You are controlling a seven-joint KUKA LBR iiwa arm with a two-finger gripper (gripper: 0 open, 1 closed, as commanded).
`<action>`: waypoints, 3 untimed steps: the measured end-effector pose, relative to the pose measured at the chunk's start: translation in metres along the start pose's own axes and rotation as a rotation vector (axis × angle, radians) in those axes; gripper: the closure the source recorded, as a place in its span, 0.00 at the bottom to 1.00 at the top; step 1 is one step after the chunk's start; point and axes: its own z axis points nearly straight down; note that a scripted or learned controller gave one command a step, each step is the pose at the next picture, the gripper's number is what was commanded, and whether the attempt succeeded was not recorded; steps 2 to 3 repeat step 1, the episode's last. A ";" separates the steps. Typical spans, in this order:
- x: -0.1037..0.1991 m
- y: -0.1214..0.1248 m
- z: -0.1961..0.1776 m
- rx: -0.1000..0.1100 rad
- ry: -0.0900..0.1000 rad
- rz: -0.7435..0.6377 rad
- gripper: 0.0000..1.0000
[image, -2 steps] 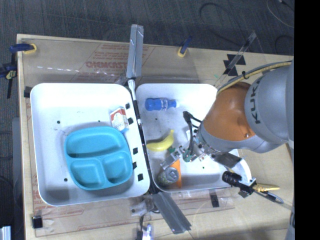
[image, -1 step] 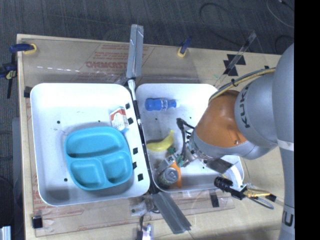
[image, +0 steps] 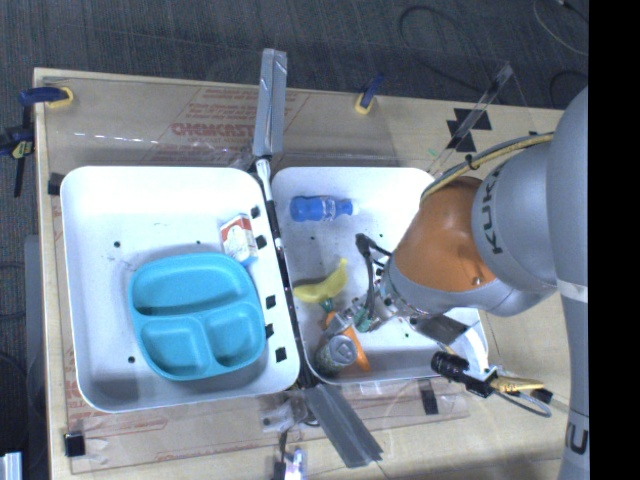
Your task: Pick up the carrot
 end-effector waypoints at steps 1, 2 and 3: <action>0.051 0.038 -0.094 -0.004 -0.006 -0.226 1.00; 0.051 0.038 -0.094 -0.004 -0.006 -0.226 1.00; 0.051 0.038 -0.094 -0.004 -0.006 -0.226 1.00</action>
